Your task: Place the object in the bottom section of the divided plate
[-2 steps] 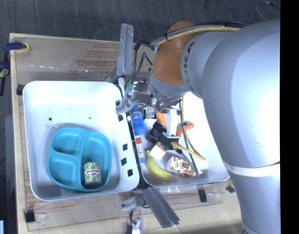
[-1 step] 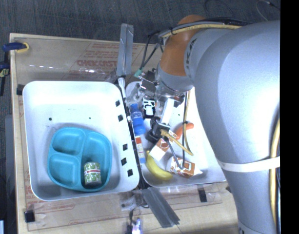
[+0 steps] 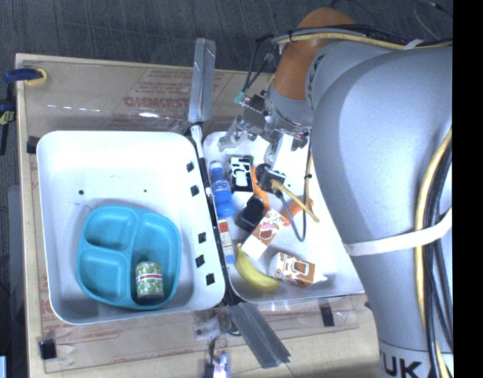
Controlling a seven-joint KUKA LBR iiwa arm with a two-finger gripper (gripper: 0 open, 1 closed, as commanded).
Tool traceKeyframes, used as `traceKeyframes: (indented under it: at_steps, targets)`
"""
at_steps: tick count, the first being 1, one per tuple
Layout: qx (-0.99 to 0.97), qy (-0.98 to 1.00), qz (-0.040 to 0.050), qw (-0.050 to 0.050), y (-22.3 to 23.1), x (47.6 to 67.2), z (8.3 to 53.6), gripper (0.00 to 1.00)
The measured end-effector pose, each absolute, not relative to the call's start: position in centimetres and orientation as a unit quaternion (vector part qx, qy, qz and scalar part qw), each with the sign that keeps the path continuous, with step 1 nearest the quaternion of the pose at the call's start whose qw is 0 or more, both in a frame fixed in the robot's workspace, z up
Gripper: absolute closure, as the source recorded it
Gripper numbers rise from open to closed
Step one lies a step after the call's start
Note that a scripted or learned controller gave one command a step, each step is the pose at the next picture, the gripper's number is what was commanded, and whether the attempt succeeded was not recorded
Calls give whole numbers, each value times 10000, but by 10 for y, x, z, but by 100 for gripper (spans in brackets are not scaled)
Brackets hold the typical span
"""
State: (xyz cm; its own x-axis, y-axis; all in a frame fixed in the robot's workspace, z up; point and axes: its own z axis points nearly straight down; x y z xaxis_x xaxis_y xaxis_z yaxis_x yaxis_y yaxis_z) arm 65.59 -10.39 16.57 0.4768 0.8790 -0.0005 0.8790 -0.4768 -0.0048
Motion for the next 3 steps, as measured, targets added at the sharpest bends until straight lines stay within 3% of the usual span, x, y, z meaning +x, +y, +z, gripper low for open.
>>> traceKeyframes:
  at_steps: [1, 2, 3]
  targets:
    - [-8550, -5186, 28, 37, -99, 657, 174, 100]
    - [-8495, -5275, -5, 21, -146, 658, 442, 100]
    - [-8690, -4947, 13, 37, -133, 643, 440, 100]
